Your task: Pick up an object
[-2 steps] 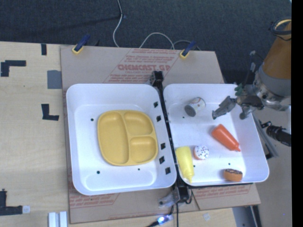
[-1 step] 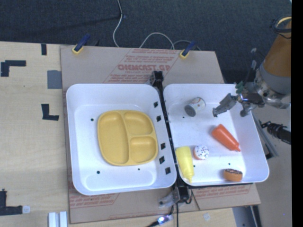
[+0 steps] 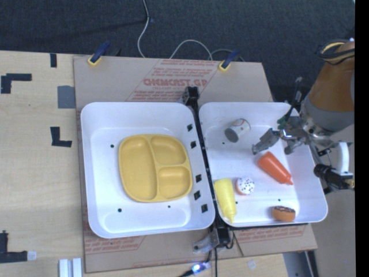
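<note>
Overhead, the grey two-finger gripper (image 3: pixel 275 143) is hovering with fingers spread and gripping nothing inside the right white bin (image 3: pixel 262 109), while the orange plastic carrot (image 3: pixel 275 167) is lying just beside it at six o'clock.

Even bright overhead light, soft shadows, slight blur, low resolution

**Red lettering printed on cardboard under the bins**

Red block lettering is seen on the brown cardboard sheet (image 3: pixel 167 82) laid beneath the two white bins. The largest line appears upside down from this angle and is only partly legible, seemingly "CHEMCAST GP". Smaller red lines around it, and more red print at the sheet's lower edge, cannot be read.
</note>
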`<move>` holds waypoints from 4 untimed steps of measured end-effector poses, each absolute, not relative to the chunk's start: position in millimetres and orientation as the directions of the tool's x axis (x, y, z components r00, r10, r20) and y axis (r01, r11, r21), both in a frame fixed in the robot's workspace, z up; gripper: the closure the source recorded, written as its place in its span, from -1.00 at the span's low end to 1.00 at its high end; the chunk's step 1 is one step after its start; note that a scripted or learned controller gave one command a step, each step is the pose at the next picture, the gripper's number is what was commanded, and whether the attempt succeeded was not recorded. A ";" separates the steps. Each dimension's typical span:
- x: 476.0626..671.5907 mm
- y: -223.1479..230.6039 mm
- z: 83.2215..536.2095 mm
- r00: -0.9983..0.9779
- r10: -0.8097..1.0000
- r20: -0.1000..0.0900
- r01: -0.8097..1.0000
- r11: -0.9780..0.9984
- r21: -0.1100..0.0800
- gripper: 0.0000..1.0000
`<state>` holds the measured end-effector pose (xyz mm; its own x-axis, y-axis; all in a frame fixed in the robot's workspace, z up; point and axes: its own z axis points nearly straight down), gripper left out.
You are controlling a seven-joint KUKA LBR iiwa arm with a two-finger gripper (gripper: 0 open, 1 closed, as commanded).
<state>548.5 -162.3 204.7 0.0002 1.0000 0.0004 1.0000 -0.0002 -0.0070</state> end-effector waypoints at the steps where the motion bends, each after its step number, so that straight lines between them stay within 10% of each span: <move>1: 555.8 -157.2 146.5 -0.001 1.000 0.001 1.000 0.001 -0.007 -1.00; 2: 557.4 -163.1 111.5 0.000 1.000 -0.010 1.000 0.000 0.021 -1.00; 3: 557.6 -164.2 121.7 0.001 1.000 -0.012 1.000 -0.001 0.021 1.00; 4: 561.0 -155.5 181.1 -0.003 1.000 -0.001 1.000 0.003 0.004 1.00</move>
